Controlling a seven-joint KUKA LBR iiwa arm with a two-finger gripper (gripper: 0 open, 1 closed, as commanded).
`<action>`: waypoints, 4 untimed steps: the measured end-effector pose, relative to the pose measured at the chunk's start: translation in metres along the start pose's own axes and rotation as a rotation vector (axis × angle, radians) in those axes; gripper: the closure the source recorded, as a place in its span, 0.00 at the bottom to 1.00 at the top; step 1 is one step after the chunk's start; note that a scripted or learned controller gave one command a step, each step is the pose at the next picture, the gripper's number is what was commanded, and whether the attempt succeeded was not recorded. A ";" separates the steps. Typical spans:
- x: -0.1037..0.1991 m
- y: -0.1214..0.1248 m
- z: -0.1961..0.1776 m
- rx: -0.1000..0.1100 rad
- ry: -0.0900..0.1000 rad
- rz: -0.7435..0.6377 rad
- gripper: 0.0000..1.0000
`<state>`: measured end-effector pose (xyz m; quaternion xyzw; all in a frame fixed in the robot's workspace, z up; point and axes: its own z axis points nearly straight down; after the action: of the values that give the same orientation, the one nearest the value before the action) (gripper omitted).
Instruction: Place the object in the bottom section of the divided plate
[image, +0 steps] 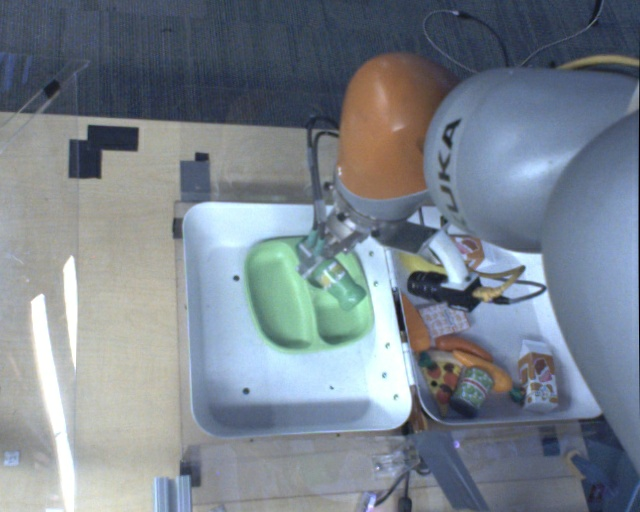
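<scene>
Gripper (328, 252) over upper-rt part of green divided plate (285, 310). Fingers closed on top end of small clear-green bottle (345, 287). Bottle tilted, over plate's rt section, close to rt rim; can't tell if it touches plate. Plate sits in left bin (215, 380), nearer rt wall, w/ bare floor to left & front. Right bin (570, 330) crowded: carton (540, 375), misc items.

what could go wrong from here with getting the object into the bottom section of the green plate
1. The small pale-green object at the gripper is over the green plate's upper right part, near a divider; released here, it may land in the wrong section.
2. It is close to the plate's right rim, so it could roll off into the white bin.
</scene>
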<state>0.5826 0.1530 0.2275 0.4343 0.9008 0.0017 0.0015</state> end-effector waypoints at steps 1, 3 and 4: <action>-0.008 -0.032 -0.010 -0.001 0.000 0.073 1.00; -0.009 -0.031 -0.022 -0.007 -0.002 0.071 1.00; -0.065 -0.074 -0.051 -0.001 -0.002 0.566 1.00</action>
<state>0.5650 0.0559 0.2782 0.6685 0.7437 0.0019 0.0018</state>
